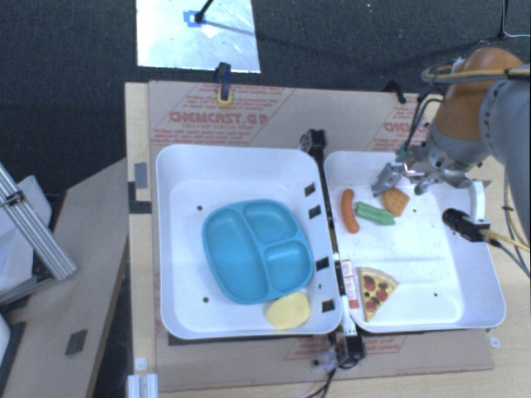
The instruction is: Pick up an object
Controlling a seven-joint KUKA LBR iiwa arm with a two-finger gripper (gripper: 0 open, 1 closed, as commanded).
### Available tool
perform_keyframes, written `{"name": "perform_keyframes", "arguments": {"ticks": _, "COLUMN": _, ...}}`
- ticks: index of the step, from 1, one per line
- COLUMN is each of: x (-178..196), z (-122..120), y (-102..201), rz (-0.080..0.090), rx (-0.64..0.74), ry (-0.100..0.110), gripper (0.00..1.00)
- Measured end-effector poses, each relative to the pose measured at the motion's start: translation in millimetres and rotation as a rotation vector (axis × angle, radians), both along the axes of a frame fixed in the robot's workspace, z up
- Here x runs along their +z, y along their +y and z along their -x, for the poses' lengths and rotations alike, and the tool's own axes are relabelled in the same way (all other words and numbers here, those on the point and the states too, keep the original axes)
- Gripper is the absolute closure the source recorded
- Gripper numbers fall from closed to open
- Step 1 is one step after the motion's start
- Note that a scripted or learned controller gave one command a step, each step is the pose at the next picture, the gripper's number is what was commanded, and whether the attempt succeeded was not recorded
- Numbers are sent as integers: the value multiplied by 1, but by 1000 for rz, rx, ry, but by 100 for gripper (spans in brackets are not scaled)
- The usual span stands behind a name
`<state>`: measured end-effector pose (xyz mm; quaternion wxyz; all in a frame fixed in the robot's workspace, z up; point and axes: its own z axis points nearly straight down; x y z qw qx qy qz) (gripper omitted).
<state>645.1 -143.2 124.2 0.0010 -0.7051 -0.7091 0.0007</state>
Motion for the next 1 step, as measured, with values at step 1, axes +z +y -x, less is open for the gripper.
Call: {"name": "perform_keyframes", "arguments": {"ticks": 1, "x": -35, "z": -4, "y": -2, "rz": 9, "rx": 0, "ry": -17, "gripper": 0}}
